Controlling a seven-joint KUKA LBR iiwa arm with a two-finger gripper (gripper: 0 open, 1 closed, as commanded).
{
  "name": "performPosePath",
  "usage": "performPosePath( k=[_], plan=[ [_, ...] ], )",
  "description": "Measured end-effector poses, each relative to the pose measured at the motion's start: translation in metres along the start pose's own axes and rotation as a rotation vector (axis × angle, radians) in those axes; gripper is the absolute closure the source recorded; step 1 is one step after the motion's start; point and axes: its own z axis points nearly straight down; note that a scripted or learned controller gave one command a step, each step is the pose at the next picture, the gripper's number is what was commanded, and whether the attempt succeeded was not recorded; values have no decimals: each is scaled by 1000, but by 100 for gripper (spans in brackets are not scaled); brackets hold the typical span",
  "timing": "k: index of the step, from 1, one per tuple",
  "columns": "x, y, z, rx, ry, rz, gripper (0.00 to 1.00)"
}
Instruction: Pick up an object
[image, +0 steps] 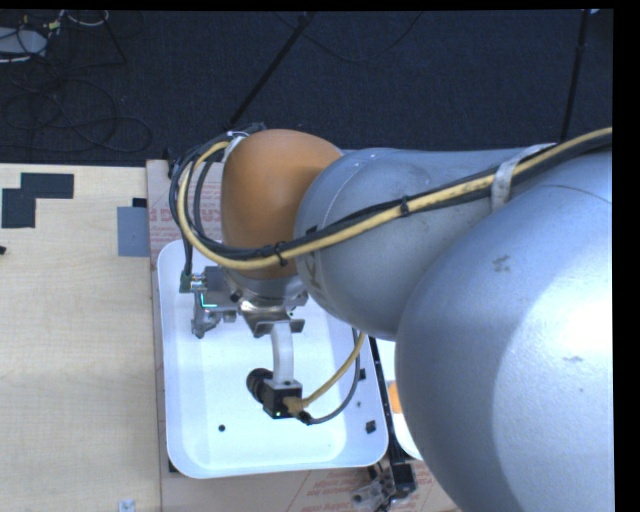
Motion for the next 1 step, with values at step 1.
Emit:
performPosePath(
  k=[1],
  plan=[
    [0, 37, 73, 1, -2, -1, 0]
  ],
)
